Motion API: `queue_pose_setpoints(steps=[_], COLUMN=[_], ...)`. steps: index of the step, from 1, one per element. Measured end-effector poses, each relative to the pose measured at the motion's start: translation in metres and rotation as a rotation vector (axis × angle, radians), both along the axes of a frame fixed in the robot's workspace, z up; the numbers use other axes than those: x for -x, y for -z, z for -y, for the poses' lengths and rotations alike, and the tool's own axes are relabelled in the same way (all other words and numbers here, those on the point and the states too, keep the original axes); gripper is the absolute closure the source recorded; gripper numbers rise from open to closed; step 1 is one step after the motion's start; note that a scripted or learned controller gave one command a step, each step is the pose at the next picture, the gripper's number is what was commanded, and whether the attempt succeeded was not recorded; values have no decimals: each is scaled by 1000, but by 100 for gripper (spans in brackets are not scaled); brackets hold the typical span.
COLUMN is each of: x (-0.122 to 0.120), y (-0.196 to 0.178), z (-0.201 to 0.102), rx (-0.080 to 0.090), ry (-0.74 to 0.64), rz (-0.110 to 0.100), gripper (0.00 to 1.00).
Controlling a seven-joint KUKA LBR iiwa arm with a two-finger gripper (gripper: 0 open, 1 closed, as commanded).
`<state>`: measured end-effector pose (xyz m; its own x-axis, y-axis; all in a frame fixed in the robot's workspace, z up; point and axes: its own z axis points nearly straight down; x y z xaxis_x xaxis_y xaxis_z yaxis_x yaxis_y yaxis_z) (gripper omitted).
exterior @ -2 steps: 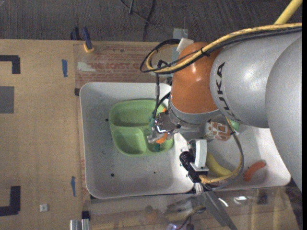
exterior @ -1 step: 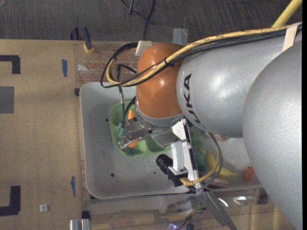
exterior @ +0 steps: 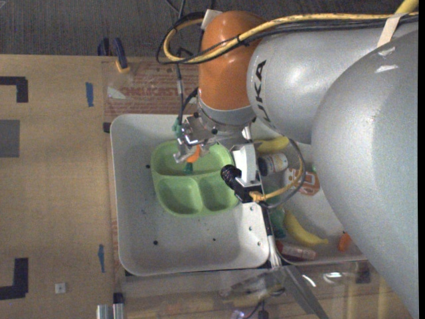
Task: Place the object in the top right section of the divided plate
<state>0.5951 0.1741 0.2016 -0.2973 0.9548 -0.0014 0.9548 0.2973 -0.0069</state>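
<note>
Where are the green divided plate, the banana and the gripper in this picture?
green divided plate (exterior: pixel 179 198): camera view, floor of a lower compartment.
banana (exterior: pixel 302 232): camera view, middle of its curved body.
gripper (exterior: pixel 186 157): camera view, between its fingertips.

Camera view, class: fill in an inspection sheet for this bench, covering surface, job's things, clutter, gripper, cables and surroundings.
Surface: left white bin bears the plate; bare floor with a few dark specks.
Job's things: green divided plate lies in the left bin; a small orange object sits at the gripper's tip, over the plate's large section.
Clutter: right bin holds two bananas, a small jar and other small items, partly hidden by the arm.
Gripper: gripper low over the plate; grasp cannot be judged.
Cables: yellow cable runs along the arm.
Surroundings: brown board with blue tape marks.
</note>
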Motion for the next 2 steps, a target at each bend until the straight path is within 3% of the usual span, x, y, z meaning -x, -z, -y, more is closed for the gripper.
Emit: queue_pose_setpoints(steps=[1, 2], x=[0, 0], y=[0, -6], z=[0, 0], rx=[0, 2], ry=[0, 0], rz=[0, -3], gripper=[0, 100])
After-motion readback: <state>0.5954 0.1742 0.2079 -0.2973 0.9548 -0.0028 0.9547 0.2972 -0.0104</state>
